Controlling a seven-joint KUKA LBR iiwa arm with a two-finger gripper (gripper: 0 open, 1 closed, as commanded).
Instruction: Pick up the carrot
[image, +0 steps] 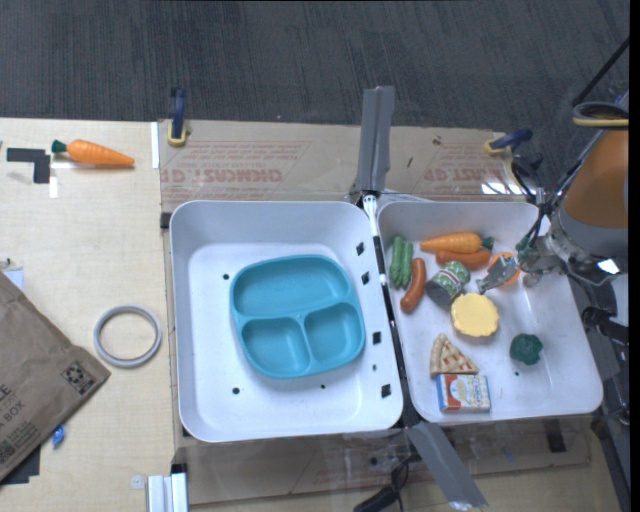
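Grey arm (590, 235), orange band, seemingly cabled

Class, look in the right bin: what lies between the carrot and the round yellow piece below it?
In the camera view, a small can lies between the carrot and the yellow piece.

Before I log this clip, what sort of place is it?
Probably a robot lab bench: two white bins, toy food such as a carrot, clamps holding cardboard, and an arm reaching in.
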